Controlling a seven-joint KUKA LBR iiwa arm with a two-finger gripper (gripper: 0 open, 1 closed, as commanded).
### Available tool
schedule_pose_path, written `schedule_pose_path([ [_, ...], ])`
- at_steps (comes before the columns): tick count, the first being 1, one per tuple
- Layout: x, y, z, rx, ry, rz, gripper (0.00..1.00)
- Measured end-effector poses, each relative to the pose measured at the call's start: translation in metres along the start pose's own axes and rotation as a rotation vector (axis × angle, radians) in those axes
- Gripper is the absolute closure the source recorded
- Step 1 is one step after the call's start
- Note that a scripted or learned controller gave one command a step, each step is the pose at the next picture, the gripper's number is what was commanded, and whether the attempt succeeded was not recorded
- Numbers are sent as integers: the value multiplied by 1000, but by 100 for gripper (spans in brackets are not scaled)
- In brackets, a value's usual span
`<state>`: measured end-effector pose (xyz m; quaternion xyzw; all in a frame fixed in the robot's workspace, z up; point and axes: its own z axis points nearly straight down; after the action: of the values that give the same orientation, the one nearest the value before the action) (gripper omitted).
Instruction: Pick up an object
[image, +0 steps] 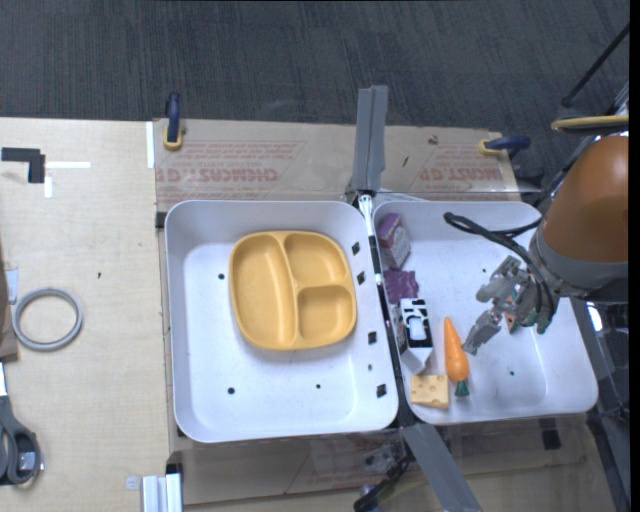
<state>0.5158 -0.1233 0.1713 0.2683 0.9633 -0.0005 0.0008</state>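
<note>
Take the toy carrot (455, 354) in the right bin (560, 395) as your landmark. The gripper (492, 312) hangs just right of it and slightly above, fingers spread, nothing between them. Touching the carrot's lower end on the left you have a yellow cheese wedge (431, 390). Left of the carrot lies a black-and-white package (414, 323); its print is too small to read. Beyond that, a purple item (400, 282) and a small wrapped packet (392, 239). Further left, the left bin (200, 400) bears a yellow divided plate (292, 290). Reversed red lettering on the cardboard (260, 172) behind cannot be read with confidence.
</note>
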Motion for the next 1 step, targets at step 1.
schedule_pose_path([
  [1, 37, 1, 79, -2, 2, 397, 0],
])
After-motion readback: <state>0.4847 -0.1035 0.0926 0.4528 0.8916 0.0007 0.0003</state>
